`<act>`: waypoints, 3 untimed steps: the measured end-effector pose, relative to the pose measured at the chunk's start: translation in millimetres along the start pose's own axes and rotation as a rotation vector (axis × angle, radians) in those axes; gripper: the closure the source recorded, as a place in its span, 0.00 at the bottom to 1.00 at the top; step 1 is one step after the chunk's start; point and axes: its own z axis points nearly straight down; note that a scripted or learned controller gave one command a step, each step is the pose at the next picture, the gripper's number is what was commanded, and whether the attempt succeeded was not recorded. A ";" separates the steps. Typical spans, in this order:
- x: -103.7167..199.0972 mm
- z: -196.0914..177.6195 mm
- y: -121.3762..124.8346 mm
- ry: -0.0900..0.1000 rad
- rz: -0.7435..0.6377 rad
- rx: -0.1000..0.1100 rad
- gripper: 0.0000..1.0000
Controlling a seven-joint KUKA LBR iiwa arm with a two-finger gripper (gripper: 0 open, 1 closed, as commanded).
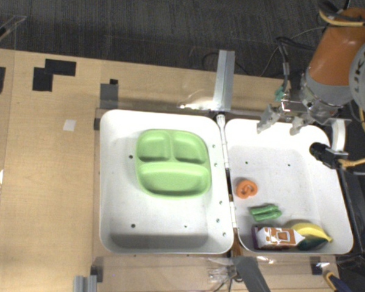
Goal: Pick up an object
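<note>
Camera view: gripper (281, 121) hovers at far rim of right bin (291, 163), fingers spread, nothing between. Orange disc (247, 188), green piece (264, 212), carton (277, 237), banana (310, 231) all lie nearward of it, well apart. Step judged: approach. Next: pick target, travel over it, descend.

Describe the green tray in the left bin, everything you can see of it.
The green tray is a light green divided plate, plastic by its look, with rounded corners. It has three compartments: two small ones along the far side and one wide one on the near side, all bare. It lies flat and upright on the floor of the left bin, about in the middle, turned slightly against the bin's edges. Nothing touches it but the bin floor; the gripper is over the other bin.
</note>
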 end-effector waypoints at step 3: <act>-13.5 140.6 -148.1 0.000 0.062 -0.014 0.00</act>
